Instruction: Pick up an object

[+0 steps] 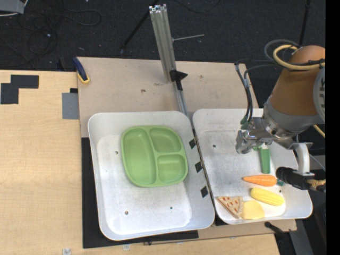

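Tool (247,144) over right bin (223,163) — grip state unclear; carrot (260,180), corn (267,196) nearby — green tray (154,156) in left bin (106,195).

This is a robotics lab. A wooden bench (37,158) carries 2 shallow white bins (106,206) side by side, with an aluminium post (163,41) bolted upright behind them. Black cables (64,15) trail over the dark floor beyond, and a grey and orange robot arm (297,97) reaches over the right-hand bin.
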`<state>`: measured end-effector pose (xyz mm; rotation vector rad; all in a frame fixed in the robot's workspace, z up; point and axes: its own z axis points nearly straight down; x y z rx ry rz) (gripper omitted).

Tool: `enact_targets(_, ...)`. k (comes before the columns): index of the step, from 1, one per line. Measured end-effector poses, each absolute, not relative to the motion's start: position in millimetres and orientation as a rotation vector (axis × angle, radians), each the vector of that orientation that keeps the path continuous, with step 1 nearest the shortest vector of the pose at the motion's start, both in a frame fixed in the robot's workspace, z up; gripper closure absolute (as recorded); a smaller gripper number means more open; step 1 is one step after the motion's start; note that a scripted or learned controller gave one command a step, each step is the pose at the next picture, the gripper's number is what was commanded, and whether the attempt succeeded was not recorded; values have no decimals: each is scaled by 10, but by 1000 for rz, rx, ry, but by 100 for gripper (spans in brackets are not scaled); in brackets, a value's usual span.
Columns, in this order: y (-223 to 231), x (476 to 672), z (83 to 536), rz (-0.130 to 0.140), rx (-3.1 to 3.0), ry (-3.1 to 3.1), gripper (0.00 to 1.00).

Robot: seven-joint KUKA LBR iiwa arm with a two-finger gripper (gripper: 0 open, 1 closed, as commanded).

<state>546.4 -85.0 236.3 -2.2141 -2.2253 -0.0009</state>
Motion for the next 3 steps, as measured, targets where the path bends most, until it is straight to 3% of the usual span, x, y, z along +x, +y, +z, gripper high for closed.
enact_targets(3, 793, 5475, 2404, 2, -2212, -2226, 100)
